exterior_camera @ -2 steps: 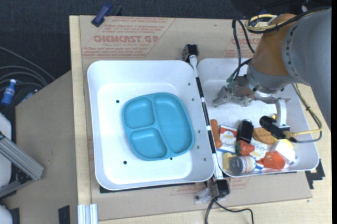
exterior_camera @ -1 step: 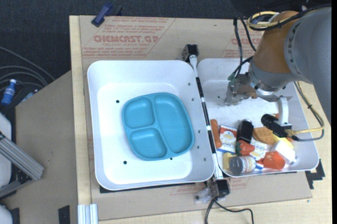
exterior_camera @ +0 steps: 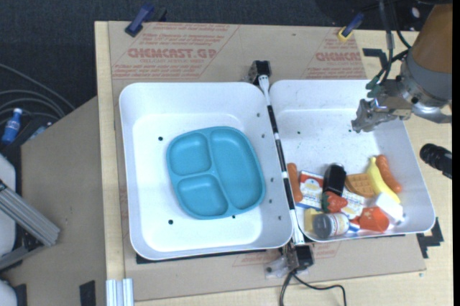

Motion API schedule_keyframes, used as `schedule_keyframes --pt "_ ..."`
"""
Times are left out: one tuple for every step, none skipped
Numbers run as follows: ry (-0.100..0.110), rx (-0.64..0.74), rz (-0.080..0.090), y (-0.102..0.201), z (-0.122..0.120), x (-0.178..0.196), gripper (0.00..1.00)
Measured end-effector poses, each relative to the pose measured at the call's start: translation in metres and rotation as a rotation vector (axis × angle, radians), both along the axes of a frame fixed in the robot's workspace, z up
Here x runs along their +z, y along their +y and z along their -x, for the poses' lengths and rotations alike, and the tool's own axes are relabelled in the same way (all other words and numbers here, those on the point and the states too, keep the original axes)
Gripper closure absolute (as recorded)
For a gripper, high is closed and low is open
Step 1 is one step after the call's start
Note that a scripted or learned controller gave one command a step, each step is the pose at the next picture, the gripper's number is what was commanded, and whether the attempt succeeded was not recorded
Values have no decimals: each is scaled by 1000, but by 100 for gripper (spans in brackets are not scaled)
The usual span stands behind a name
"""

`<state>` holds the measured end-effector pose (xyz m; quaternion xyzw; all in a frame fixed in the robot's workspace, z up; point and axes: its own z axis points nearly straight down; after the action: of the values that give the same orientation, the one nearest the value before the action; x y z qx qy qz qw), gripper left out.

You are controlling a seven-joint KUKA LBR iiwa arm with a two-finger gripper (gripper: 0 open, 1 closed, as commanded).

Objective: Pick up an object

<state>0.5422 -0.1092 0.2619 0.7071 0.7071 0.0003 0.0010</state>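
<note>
The arm (exterior_camera: 431, 60) reaches in from the right edge, its orange band above the grey wrist, and the gripper (exterior_camera: 366, 116) hangs over the bare upper part of the right bin (exterior_camera: 316, 100), fingertips pointing down and to the left. Whether it is released or clenched cannot be told — the fingertips are small and blurred against the white floor — and nothing shows between them. The objects lie well apart from it, heaped in the bin's lower corner: a yellow banana (exterior_camera: 383, 181), a black bottle (exterior_camera: 333, 179), a small jar (exterior_camera: 323, 225) and red pieces crowded together, overlapping so that single shapes are hard to separate. The left bin (exterior_camera: 144, 110) holds a blue divided plate (exterior_camera: 213, 172).
</note>
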Motion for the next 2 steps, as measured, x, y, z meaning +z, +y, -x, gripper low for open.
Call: schedule_keyframes --pt "5 1 -2 18 15 4 100" --pt "1 0 0 19 8 3 100"
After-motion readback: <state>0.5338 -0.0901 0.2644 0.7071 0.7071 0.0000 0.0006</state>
